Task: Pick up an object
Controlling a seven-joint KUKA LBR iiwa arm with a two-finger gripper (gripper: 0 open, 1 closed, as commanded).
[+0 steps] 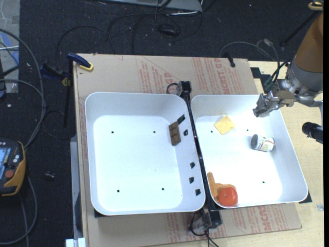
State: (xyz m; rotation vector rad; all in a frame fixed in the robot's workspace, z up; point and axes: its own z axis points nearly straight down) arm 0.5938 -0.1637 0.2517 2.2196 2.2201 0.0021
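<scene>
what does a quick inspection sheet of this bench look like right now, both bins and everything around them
surface: cardboard-topped bench bearing a left bin and a right bin, side by side.
job's things: right bin holds a yellow piece, a small white can lying on its side, and a red-orange item in the near corner; left bin holds a brown block by its right wall.
clutter: blue-and-yellow clamp at the bench's far left corner.
end effector: above the right bin's far right corner, nothing seen between its fingers.
cables: black cables across the dark floor.
surroundings: yellow-and-black handheld unit on the floor to the left.
</scene>
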